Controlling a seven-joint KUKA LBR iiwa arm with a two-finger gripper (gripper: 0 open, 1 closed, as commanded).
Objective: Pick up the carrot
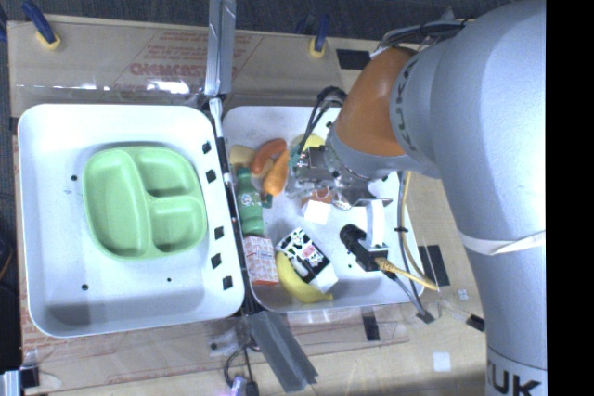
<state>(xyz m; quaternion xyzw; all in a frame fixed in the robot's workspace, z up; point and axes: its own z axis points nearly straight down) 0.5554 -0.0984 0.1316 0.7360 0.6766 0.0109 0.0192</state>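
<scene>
Carrot (272,164): orange, tilted, upper-left area of right bin (390,290), at nine o'clock from gripper (311,172), seemingly just beside it; pincer state cannot be told, wrist blocking; green divided tray (144,199) in left bin (46,227).

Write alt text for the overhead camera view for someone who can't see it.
A grey robot arm with an orange band reaches into the right white bin, its gripper beside an orange carrot among cluttered items. The left white bin holds a green divided plastic tray.
</scene>
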